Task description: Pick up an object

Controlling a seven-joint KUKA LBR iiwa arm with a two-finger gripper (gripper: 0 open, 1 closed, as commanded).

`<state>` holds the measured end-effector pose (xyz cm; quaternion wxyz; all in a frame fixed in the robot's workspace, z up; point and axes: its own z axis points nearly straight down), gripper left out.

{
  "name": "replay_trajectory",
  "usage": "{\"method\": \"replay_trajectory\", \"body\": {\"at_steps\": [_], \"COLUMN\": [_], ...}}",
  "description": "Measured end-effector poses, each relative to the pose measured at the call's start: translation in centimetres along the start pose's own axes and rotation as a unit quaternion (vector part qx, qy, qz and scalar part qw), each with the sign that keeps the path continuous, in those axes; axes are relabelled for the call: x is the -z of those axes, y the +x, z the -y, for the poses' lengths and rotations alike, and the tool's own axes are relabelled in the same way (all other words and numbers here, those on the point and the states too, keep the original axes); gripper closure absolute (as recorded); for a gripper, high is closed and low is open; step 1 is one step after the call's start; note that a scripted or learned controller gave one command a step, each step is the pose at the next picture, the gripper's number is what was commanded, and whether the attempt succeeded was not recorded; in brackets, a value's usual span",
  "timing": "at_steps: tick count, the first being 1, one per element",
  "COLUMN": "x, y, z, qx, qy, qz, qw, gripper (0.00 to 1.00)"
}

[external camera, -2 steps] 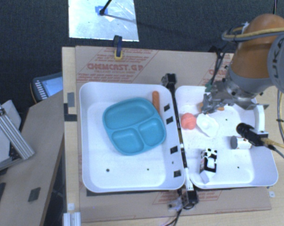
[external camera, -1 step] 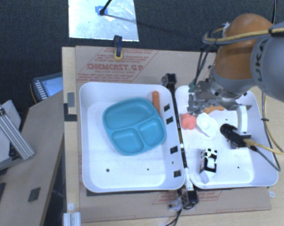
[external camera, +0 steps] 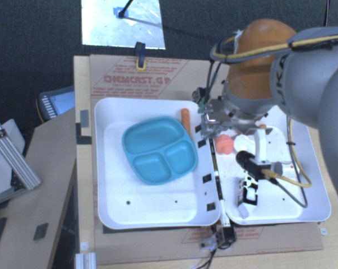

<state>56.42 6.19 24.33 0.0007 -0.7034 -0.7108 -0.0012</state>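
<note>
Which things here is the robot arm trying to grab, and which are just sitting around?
For the job:
gripper, low in the right bin
pink lump, orange stick and blue divided plate, things it could pick

Just lying about:
shiny sheet
yellow clip
cardboard
</note>
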Motion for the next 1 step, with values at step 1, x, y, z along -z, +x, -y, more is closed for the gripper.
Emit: {"method": "replay_trajectory", "body": {"at_steps": [1], "x": [-1.5], "y": [4.88], "z": [-1.41], "qx": [-0.001], "qy": [0.0], "qz": [0.0], "qw": [1.0], "gripper": [1.0]}}
